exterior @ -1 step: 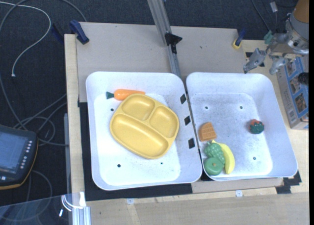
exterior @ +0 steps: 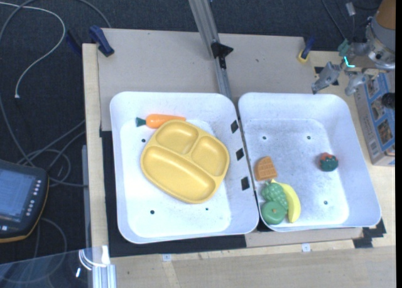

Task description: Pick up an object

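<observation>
The gripper [exterior: 337, 78] hovers over the right bin's [exterior: 352, 155] far rim, fingers spread and holding nothing. The strawberry [exterior: 328, 162] lies at its six o'clock, well apart; waffle [exterior: 266, 169], grapes [exterior: 274, 191], banana [exterior: 291, 202] and green apple [exterior: 272, 212] cluster toward seven o'clock.

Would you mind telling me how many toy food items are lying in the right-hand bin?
5: a waffle, grapes, a banana and a green apple clustered near its lower-left corner, and a strawberry alone toward the right. More may hide beneath the cluster.

A yellow divided plate [exterior: 184, 160], an orange carrot [exterior: 164, 119], a yellow banana [exterior: 291, 202] and white bins [exterior: 129, 218].
</observation>
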